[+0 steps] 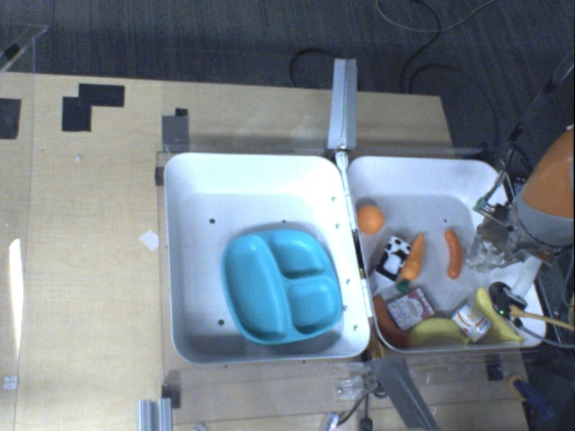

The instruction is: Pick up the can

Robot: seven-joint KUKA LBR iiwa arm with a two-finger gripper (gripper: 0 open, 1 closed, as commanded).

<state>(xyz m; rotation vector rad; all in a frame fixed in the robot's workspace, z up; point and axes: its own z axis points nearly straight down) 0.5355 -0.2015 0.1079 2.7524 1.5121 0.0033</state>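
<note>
The can [471, 321] is small and silvery with a printed label. It lies on its side near the front right corner of the right bin [422, 182], wedged between two bananas. My gripper [490, 251] hangs over the bin's right side, behind the can and apart from it, with the arm's orange band just above it at the frame's right. Nothing shows between its fingers.
The right bin also holds an orange ball [369, 218], a black-and-white block [390, 258], a carrot [412, 259], a red sausage [454, 252], a red packet [409, 309] and yellow bananas [437, 331]. A blue divided plate [280, 285] lies in the left bin [207, 196].
</note>
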